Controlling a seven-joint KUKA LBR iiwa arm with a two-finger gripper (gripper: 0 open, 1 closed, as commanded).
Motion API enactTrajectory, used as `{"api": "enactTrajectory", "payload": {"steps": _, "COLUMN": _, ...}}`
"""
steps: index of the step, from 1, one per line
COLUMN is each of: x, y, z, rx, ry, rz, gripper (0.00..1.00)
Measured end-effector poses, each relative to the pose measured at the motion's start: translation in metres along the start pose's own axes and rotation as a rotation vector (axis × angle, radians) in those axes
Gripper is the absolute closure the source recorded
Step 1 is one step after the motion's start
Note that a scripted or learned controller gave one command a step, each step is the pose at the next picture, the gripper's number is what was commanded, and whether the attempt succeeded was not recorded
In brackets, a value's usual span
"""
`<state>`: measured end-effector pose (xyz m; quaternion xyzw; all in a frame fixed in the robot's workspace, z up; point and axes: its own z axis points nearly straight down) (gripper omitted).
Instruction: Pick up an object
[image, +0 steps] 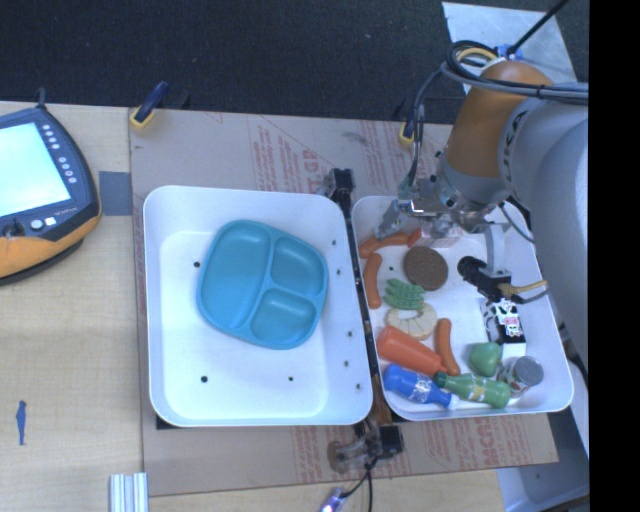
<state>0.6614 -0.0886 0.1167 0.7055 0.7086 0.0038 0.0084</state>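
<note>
My gripper (428, 213) hangs over the far end of the right bin (556, 398), just above the toy food heaped there. Closest to it are a curved orange piece (391, 241) and a brown round disc (426, 267). An orange sausage (373, 279) lies along the bin's left wall. Nearer the front lie a green leafy piece (405, 293), a pale round slice (412, 320), a big carrot (408, 350) and a small carrot (446, 345). Nothing shows as held.
The left bin (160, 300) holds a blue divided plate (263, 284). A blue bottle (415, 385), green bottle (476, 390), green pepper (485, 357) and grey can (522, 373) crowd the right bin's front. A tablet (35, 185) lies far left.
</note>
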Motion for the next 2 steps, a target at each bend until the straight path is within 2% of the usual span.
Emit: {"api": "enactTrajectory", "payload": {"steps": 2, "x": 0.0001, "y": 0.0000, "z": 0.0002, "rx": 0.000, "ry": 0.000, "rz": 0.000, "gripper": 0.00}}
